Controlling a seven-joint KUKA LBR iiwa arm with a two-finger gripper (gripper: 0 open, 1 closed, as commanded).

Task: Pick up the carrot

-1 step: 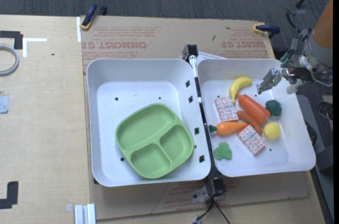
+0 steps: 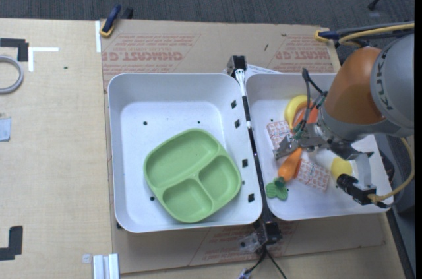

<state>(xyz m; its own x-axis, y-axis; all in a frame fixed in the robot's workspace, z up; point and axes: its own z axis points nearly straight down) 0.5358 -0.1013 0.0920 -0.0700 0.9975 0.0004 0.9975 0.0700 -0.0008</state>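
Note:
The carrot (image 2: 289, 167) is orange with a green leafy end (image 2: 277, 190). It lies tilted in the right bin (image 2: 300, 206), near that bin's front left. My gripper (image 2: 287, 148) hangs right over the carrot's upper end, below the grey arm with its orange band (image 2: 353, 96). The gripper covers the carrot's top, so contact between them is not clear.
In the right bin a yellow object (image 2: 295, 109) lies behind the gripper, and two patterned packets (image 2: 277, 132) (image 2: 314, 177) flank the carrot. A small yellow piece (image 2: 341, 167) lies further right. The left bin (image 2: 132, 139) holds a green divided plate (image 2: 192, 175).

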